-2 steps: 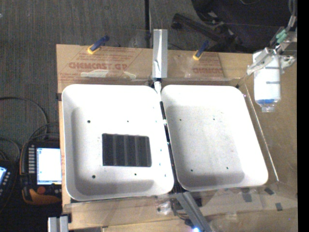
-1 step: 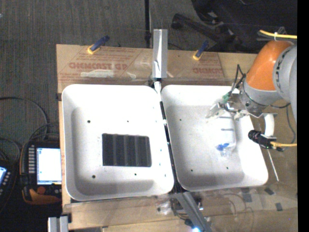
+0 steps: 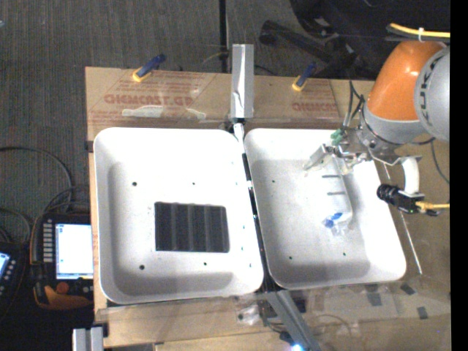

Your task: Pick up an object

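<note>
A clear plastic object with small blue parts [image 3: 341, 209] lies in the right bin [image 3: 386, 268], right of its middle. My gripper [image 3: 329, 161] hangs over the upper part of that bin, just above the object's far end. Its fingers [image 3: 314, 159] look spread open, with nothing between them. A black ribbed block [image 3: 191, 227] lies flat in the middle of the left bin [image 3: 110, 196]. The arm's orange band [image 3: 406, 79] sits at the upper right.
A metal post [image 3: 241, 90] stands behind the seam between the bins. Two blue-and-yellow clamps [image 3: 148, 66] [image 3: 305, 74] hold the cardboard at the back. A black and yellow cable fitting [image 3: 401, 196] hangs at the right bin's right rim. A control pendant [image 3: 66, 251] lies left of the bench.
</note>
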You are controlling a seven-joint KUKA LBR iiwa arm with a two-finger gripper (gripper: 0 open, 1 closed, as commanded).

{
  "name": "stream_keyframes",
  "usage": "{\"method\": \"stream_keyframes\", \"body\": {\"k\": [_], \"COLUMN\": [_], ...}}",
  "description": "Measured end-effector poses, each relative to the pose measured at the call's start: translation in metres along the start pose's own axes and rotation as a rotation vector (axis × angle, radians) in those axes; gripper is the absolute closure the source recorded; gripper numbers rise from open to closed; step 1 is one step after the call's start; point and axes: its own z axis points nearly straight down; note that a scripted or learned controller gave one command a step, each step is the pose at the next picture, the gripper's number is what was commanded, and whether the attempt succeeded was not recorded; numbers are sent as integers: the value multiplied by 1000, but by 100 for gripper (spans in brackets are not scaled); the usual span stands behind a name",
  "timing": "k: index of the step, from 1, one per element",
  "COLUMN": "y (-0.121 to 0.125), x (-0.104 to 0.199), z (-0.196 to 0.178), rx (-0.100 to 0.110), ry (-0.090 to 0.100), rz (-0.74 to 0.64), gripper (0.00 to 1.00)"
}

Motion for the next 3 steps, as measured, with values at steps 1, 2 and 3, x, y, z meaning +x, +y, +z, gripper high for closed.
{"method": "stream_keyframes", "body": {"k": [1, 2, 3], "y": [-31, -100, -41], "x": [-30, -44, -55], "z": [78, 82, 83], "rx": [-10, -17, -18], "ry": [-2, -8, 0], "rz": [-40, -74, -118], "gripper": [0, 0, 0]}}
